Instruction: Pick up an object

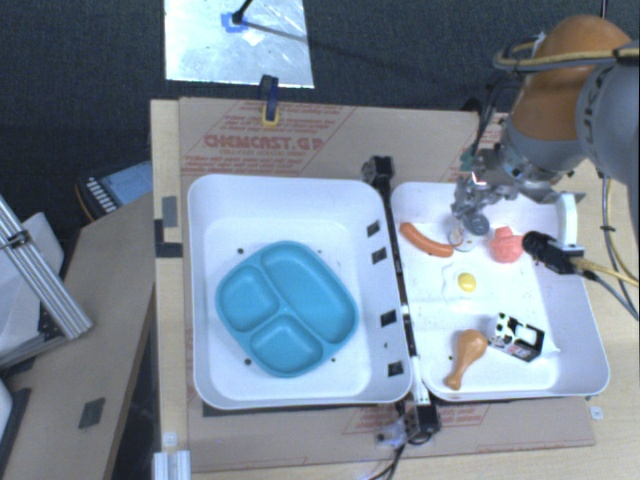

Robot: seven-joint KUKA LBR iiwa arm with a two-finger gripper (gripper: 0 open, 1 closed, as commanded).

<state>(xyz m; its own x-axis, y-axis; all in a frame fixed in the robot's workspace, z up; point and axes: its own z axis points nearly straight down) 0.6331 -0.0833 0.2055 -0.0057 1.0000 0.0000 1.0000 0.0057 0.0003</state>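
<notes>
The right bin holds an orange sausage, a pink lump, a fried egg with a yellow yolk, a brown chicken drumstick and a small black-and-white block. My gripper hangs over the far part of that bin, between the sausage and the pink lump, just above the bin floor. Nothing shows between its fingers.
The left bin holds a blue three-compartment plate. A black divider runs between the bins. A shiny metal sheet lies behind the bench, and an aluminium rail stands at the left.
</notes>
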